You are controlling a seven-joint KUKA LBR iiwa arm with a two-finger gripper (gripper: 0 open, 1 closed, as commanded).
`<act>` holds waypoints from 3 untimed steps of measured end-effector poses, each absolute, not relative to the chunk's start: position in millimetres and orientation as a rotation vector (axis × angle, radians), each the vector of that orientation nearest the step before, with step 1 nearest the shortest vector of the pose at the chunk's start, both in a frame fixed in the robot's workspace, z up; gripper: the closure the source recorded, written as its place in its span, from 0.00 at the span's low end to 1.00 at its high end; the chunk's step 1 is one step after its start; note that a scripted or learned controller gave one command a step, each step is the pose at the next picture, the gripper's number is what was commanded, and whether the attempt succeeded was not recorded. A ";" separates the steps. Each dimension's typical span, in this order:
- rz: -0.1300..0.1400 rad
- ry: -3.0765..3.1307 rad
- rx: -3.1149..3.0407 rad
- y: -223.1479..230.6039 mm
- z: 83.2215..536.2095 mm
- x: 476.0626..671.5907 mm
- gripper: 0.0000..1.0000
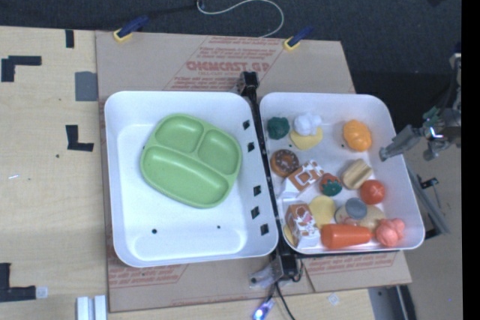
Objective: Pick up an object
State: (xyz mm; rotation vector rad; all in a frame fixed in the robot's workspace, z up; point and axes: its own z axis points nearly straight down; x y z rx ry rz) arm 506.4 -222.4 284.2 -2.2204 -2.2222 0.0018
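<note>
The right bin (375,105) holds several toy foods. Among them are an orange fruit (358,136), a dark green piece (277,127), a white and yellow piece (306,130), a brown donut (284,161), a red tomato (372,192), an orange carrot (346,236) and a pink piece (390,232). My gripper (411,140) hangs at the right bin's right rim, beside the orange fruit and above the tomato. Nothing shows in its grasp.
The left bin (124,161) holds a green divided plate (191,159). A black divider (259,161) runs between the bins. Both stand on a cardboard sheet (225,64) clipped to the wooden bench. A cable (225,10) loops at the back.
</note>
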 end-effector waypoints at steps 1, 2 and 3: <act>0.001 -2.224 -2.214 -160.8 287.8 482.8 0.00; -0.011 -2.237 -2.214 -88.7 377.1 485.2 0.00; 0.001 -2.225 -2.217 -92.6 381.7 484.3 1.00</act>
